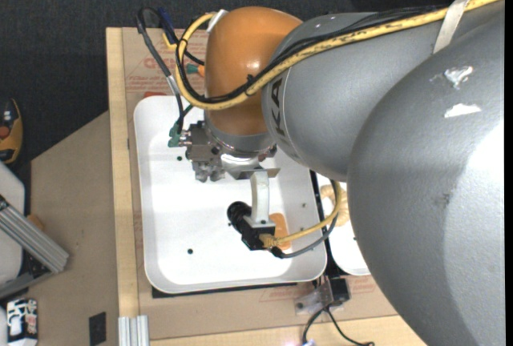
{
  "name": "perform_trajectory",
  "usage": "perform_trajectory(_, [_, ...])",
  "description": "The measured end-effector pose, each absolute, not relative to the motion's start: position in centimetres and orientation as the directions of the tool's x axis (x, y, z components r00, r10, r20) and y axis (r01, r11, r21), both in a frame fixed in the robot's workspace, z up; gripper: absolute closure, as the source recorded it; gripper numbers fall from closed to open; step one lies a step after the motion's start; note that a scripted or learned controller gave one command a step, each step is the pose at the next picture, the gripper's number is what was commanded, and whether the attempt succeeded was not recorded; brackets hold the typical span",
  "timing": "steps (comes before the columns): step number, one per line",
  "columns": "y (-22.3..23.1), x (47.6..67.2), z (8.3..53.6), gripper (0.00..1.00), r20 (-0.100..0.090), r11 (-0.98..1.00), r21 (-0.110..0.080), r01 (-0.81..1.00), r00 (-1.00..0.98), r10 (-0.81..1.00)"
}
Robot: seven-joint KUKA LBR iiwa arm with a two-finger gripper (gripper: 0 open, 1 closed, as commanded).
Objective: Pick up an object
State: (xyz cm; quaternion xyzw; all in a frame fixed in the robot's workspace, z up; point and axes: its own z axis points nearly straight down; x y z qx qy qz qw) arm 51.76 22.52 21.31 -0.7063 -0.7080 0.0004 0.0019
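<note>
My gripper (210,166) hangs over the upper middle of the left white bin (164,200), below the orange wrist band (240,68). It looks like a grey metal block seen from above. A small orange object (278,223) lies in the bin's right part, a little to the gripper's lower right. A black fitting (244,226) on a white bracket partly covers it. The arm hides whatever lies straight under the gripper.
The grey arm (401,136) covers nearly all of the right bin; a sliver of its rim (349,260) shows. Yellow and black cables (188,68) loop off the wrist. A tiny dark speck (190,251) lies on the bin floor. The bench's wooden border (124,176) surrounds the bin.
</note>
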Motion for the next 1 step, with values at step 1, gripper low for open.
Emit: perform_trajectory(1, [22.24, 48.02, 24.75, 1.0, 0.001, 0.002, -0.003, 1.0, -0.002, 1.0])
